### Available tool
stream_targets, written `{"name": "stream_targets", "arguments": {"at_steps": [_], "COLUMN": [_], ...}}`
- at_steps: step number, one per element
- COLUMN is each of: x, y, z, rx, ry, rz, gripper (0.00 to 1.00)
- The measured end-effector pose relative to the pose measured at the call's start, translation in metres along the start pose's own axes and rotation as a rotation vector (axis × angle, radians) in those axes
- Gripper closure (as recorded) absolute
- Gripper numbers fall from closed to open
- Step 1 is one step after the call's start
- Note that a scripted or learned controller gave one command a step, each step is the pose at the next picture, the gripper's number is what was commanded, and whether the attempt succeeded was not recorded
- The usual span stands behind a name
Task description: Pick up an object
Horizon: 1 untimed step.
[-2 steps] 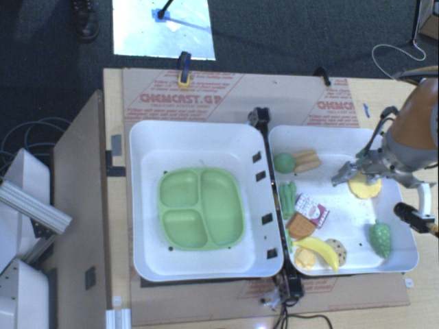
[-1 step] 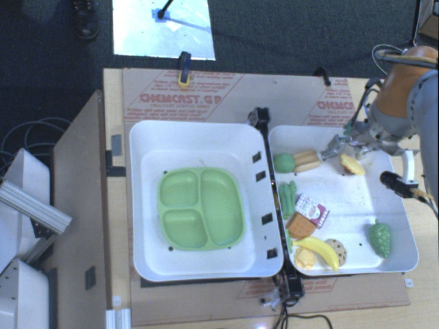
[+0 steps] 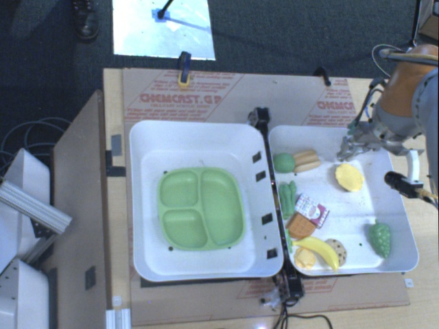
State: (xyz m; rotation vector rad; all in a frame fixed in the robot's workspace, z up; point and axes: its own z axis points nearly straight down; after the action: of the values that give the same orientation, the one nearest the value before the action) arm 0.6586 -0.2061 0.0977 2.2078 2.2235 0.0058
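My gripper (image 3: 351, 147) hangs low over the back of the right bin (image 3: 398, 214), just behind and above a yellow lemon-shaped piece (image 3: 349, 177). Nothing shows in its grasp. To its left, a tan bun (image 3: 306, 160) lies beside a round green piece (image 3: 283, 162). Along the bin's left side are green pea pods (image 3: 287, 197), a pink and white packet (image 3: 313, 212) and an orange cracker (image 3: 300, 225). A banana (image 3: 324, 251) and a cookie (image 3: 336, 249) lie at the front. A green bunch of grapes (image 3: 381, 239) rests at the front right.
The left bin (image 3: 147, 149) holds a green divided tray (image 3: 201, 208). A black divider with clips (image 3: 269, 184) runs between the bins. The grey arm with its orange band (image 3: 405, 91) enters from the right. Cardboard (image 3: 206, 91) lies under both bins.
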Motion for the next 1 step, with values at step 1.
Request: {"name": "stream_targets", "arguments": {"at_steps": [1], "x": [0.0002], "y": [-0.0002], "z": [0.0006], "rx": [0.001], "ry": [0.0], "rz": [-0.002], "gripper": [0.0]}}
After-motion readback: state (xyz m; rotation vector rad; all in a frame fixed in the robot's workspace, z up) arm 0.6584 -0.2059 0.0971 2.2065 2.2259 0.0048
